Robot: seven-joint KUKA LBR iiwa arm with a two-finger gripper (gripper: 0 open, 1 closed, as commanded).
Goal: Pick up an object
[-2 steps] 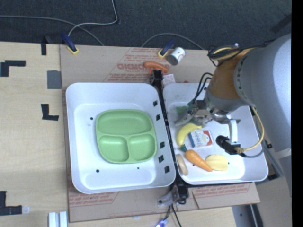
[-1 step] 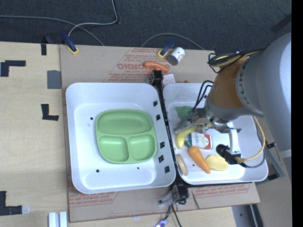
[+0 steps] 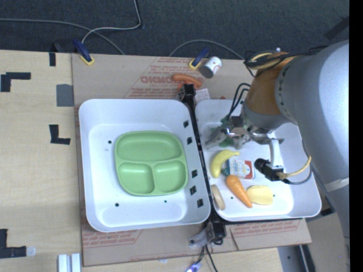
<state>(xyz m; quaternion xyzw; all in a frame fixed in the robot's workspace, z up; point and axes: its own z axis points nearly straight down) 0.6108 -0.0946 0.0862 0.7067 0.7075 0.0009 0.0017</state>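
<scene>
Two bins sit side by side on the tabletop [image 3: 34,152]. Left bin [image 3: 93,123] has a divided plate [image 3: 151,162] in it. Right bin [image 3: 300,200] has a banana [image 3: 220,161], with a carrot [image 3: 239,191] and potato [image 3: 260,195] just in front.

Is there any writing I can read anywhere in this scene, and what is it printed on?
Red printing on the brown cardboard sheet above the bins: upside down and blurred, not readable.
Red printing along the cardboard's bottom edge: too small to read.
Small white packet with red and blue label in the right white bin: label too blurred to read.
</scene>
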